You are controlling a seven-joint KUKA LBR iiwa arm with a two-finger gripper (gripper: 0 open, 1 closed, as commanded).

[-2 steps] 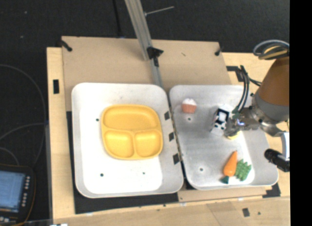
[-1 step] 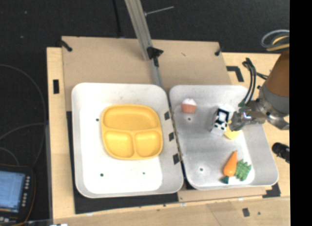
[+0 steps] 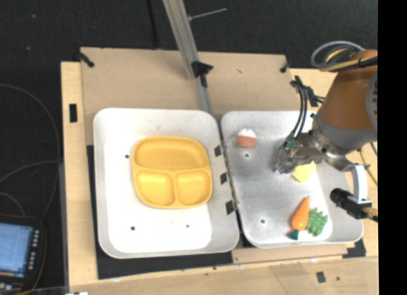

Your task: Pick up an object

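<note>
Yellow block (image 3: 304, 172) lies in the right bin (image 3: 264, 227), just beside the gripper (image 3: 287, 160), whose fingers I cannot tell to be open or shut. That bin also has one pink-topped cupcake (image 3: 247, 138) near its left wall and one carrot (image 3: 300, 214) touching one green piece (image 3: 317, 222) near the front rim, with bare floor between. One yellow divided tray (image 3: 172, 171) sits mid-floor in the left bin (image 3: 111, 179); no writing is readable.
</note>
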